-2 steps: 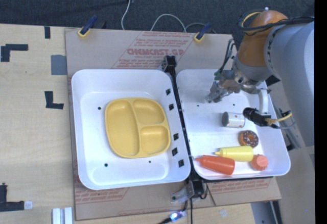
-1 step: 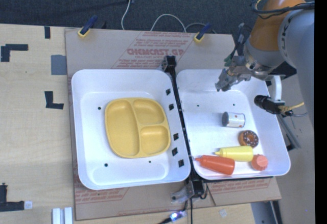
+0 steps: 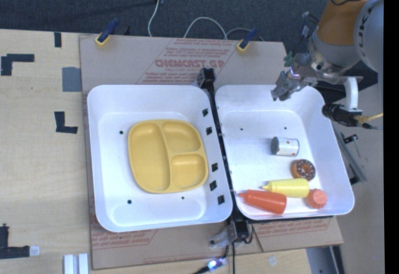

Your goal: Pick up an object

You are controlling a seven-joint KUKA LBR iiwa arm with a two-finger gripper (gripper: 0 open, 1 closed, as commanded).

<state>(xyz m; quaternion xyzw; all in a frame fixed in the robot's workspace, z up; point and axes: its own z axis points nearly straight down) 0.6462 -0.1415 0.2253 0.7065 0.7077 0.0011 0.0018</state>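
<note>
My gripper (image 3: 282, 92) hangs over the far edge of the right bin (image 3: 255, 110), well away from the objects. Nothing shows between its fingers. In the right bin lie a small grey-and-white cylinder (image 3: 285, 146), a brown sprinkled doughnut (image 3: 303, 170), a yellow bottle (image 3: 288, 188), a red-orange carrot-like piece (image 3: 264, 201) and a small orange-red lump (image 3: 317, 198). They cluster toward the near right corner of that bin.
The left bin (image 3: 106, 110) holds a yellow divided plate (image 3: 167, 155). A black divider (image 3: 213, 135) runs between the bins. Yellow-and-blue clamps (image 3: 106, 32) (image 3: 247, 38) hold the cardboard base at the back. The far-left part of the right bin floor is bare.
</note>
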